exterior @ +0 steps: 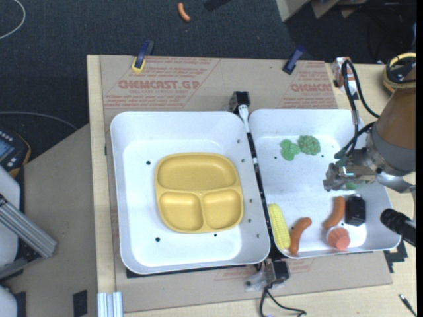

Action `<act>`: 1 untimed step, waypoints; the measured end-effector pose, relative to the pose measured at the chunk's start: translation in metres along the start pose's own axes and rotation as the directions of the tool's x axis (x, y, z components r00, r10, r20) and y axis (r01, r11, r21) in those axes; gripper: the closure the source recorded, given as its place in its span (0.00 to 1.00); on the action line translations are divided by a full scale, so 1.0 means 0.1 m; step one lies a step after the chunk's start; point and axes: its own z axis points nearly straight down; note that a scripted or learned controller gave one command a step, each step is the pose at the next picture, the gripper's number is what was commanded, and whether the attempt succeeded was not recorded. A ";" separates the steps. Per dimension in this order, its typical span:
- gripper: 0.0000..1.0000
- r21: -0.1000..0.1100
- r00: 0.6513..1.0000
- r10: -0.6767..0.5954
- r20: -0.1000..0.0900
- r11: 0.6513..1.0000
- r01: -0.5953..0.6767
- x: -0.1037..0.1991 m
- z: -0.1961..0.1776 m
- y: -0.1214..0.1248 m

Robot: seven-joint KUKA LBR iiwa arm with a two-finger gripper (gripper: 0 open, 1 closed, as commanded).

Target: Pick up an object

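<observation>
**Pincer over the right bin, toy food scattered below it**

The yellow tray [198, 191] is the landmark: a smooth, rounded-rectangle plastic dish with three moulded wells, lying flat in the left bin [132, 144], a shallow, glossy white tub on the counter [106, 84], whose top is brown board printed in red.

Right of the tray, past the seam between the bins, the right bin [277, 177] holds all the loose food. Closest to the tray lies a knobbly yellow corn cob [279, 226], its long axis running toward the near rim. Just beyond it, an orange sausage [299, 234] tilts diagonally. Farther right a second sausage [336, 212] stands nearly parallel to the seam, with a round red-orange piece [339, 238] by its near end. Two bumpy green broccoli pieces [299, 146] lie toward the far side.

The grey metal pincer [340, 179] hangs above the bin floor beyond the second sausage; whether it is open or closed cannot be told.
</observation>
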 end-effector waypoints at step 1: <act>1.00 -0.002 1.000 -0.003 0.000 1.000 0.003 0.23 -0.09 0.52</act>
